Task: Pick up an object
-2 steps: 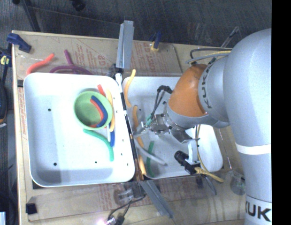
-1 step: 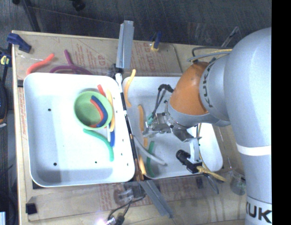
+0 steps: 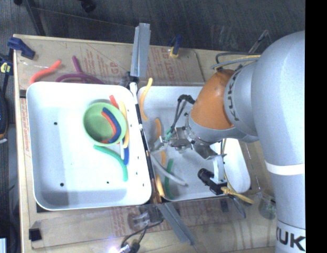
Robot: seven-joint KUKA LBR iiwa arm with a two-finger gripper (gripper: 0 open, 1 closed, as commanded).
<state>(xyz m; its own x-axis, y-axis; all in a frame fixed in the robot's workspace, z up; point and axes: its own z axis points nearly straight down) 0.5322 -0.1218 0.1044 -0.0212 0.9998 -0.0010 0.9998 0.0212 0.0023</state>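
My gripper [image 3: 167,140] hangs low over the left part of the right bin [image 3: 191,195], reaching in from the right under the orange wrist band. Just beside and below it lie an orange strip [image 3: 159,128], a green strip [image 3: 169,168] and a pale grey strip [image 3: 174,178]. A yellow strip [image 3: 144,96] leans at the bin's upper left corner. Nothing is seen held by the gripper. The arm hides the right half of this bin.
The left bin [image 3: 53,157] holds a green bowl [image 3: 98,123] with red and blue strips in it, plus yellow, blue and green strips beside it. Orange and purple strips [image 3: 74,78] lie on the bench behind the left bin.
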